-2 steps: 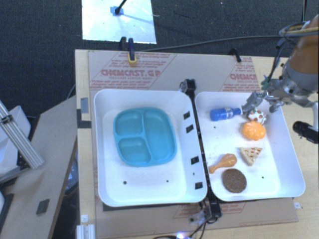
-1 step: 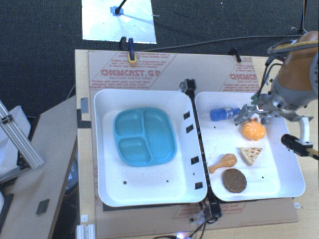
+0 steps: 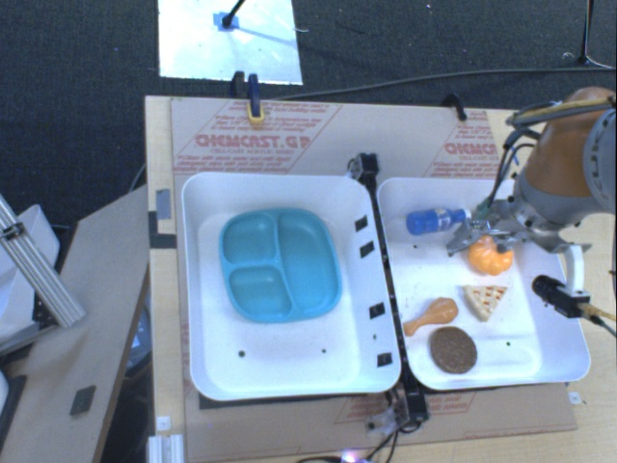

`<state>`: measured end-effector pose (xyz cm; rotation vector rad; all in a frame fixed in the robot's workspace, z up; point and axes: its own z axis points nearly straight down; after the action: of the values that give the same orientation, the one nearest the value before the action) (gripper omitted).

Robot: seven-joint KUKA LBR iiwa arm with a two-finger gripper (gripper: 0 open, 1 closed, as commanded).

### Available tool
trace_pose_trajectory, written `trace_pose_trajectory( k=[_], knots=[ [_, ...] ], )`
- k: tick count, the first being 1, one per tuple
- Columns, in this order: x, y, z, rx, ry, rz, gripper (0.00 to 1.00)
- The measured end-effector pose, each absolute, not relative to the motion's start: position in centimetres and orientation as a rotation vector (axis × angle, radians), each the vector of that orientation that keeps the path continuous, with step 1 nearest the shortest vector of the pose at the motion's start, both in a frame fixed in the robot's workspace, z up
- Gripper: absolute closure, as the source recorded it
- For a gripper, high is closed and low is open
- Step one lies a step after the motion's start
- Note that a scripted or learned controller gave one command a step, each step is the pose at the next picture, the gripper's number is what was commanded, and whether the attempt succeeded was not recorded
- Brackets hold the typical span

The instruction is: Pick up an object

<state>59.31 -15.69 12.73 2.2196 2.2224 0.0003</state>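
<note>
In the right bin (image 3: 521, 369) lie a blue bottle (image 3: 436, 221), an orange round fruit (image 3: 490, 257), a cheese-like wedge (image 3: 486, 300), a tan drumstick (image 3: 431, 315) and a brown round patty (image 3: 453, 349). My gripper (image 3: 485, 235) hangs low over the back of this bin, directly above the orange fruit and just right of the bottle. Its metal fingers reach down around the top of the fruit, and the fruit still rests on the bin floor.
The left bin (image 3: 217, 355) holds a teal divided plate (image 3: 280, 263). A black divider with clips (image 3: 378, 278) runs between the bins. A black fitting (image 3: 561, 296) sits on the right bin's rim. The arm's orange band (image 3: 569, 152) is above the right bin's back corner.
</note>
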Motion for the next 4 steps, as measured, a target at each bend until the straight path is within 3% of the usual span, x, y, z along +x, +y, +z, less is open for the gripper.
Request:
trace_pose_trajectory(
  k=[1,2,4],
  knots=[
    [60.1,-15.6,11.3,2.198,2.212,0.025,0.00],
    [60.0,-15.7,12.1,2.202,2.211,0.020,1.00],
    [59.8,-17.0,21.5,2.216,2.219,0.005,1.00]
  ],
)
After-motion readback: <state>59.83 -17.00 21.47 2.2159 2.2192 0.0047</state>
